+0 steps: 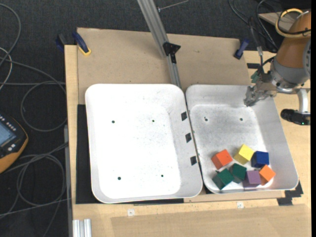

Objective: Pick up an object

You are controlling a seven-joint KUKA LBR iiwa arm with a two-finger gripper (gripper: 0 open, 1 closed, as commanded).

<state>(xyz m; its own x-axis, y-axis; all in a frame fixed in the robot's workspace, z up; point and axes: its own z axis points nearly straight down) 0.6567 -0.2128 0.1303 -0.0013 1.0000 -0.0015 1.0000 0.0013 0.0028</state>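
Bins come first in our count: we see two, shallow and white, side by side on the bench. Going left to right, the left bin (pixel 133 142) shows us its speckled floor with four dark dots. Between the two bins we count three small black clips (pixel 188 137) along the shared edge. The right bin (pixel 232 120) holds all the blocks, crowded into its near corner. We count seven of them: an orange block (pixel 222 158), a dark green block (pixel 222 178), a second green block (pixel 239 172), a yellow block (pixel 244 154), a purple block (pixel 253 177), a blue block (pixel 260 158) and a second orange block (pixel 267 173). They touch or nearly touch one another.

One gripper (pixel 251 98) hangs over the far right corner of the right bin, well apart from the blocks, with nothing that we can see between its tips. We cannot tell whether it is spread or closed, as it is small and blurred. Above it we see the arm (pixel 291 53), grey with its orange band.

Under the bins lies a bare wooden board (pixel 128 58), with two blue clamps (pixel 81 43) at its far corners. A slanted metal rail (pixel 155 23) crosses above the board. Dark carpet (pixel 34 58) with loose cables surrounds the bench, and a handheld pendant (pixel 10 139) lies at far left.
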